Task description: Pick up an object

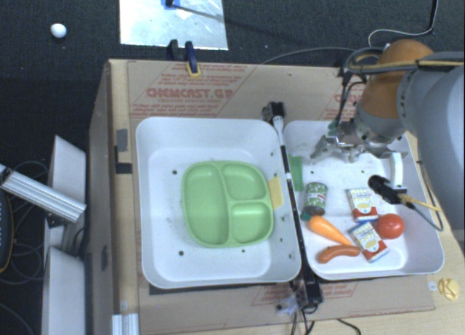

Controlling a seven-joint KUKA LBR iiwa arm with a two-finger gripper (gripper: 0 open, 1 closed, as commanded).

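Smooth curved sausage (338, 253) beside tapered carrot (328, 229)

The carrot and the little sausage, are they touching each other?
Cannot tell. In the camera view the carrot lies just above the sausage, its tip very near it, too close to show contact or a gap.

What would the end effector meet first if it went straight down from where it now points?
Probably bare floor of the right bin, near its back wall. The end effector hangs above the can and cartons in the picture, so none seems in line; depth is unclear.
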